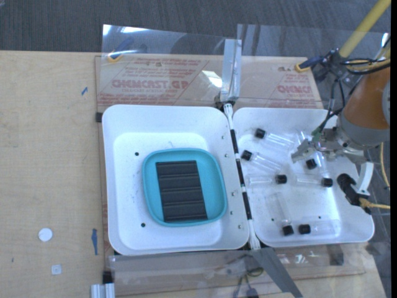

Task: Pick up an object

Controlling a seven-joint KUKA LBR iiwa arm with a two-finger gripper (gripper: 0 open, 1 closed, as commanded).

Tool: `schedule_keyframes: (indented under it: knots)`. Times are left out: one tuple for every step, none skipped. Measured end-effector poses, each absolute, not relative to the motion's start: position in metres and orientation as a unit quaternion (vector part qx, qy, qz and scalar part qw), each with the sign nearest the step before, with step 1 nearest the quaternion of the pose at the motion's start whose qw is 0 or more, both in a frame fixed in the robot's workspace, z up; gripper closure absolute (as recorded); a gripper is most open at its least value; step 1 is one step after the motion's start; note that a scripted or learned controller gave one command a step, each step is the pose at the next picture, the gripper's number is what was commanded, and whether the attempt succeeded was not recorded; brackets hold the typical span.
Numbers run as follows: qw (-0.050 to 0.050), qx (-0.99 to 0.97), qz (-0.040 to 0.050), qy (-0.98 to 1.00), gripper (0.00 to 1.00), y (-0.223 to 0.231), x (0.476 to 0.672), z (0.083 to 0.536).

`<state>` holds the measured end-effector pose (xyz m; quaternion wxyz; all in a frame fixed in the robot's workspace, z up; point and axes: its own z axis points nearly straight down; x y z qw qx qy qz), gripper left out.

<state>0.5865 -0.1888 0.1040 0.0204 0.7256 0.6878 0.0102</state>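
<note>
The bench (43, 135) looks like pale, matt wood. Both bins (118, 166) are smooth white plastic with a faint sheen. The teal tray (152, 172) is smooth plastic too, and its dark insert (181, 191) is ribbed and matt. The vials (273, 143) are clear, glossy plastic with black caps. Behind the bins stand transparent, shiny sheets (161, 54).

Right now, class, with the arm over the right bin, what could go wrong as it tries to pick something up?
1. The clear vials with black caps are see-through against the white right bin, so the gripper may misjudge one.
2. Vials lie close together near the gripper; closing on one could knock its neighbours.
3. Round vials may roll away when nudged.
</note>
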Motion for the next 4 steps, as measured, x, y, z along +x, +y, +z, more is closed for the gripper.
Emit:
schedule_keyframes:
  knots:
    - [0.019, 0.723, 0.0116, 0.690, 0.00, -0.179, 0.586, 0.104]
    - [0.016, 0.718, 0.0101, 0.696, 0.00, -0.175, 0.589, 0.103]
    - [0.020, 0.713, 0.0100, 0.701, 0.00, -0.192, 0.580, 0.104]
    - [0.010, 0.687, 0.0075, 0.727, 0.00, -0.167, 0.603, 0.096]
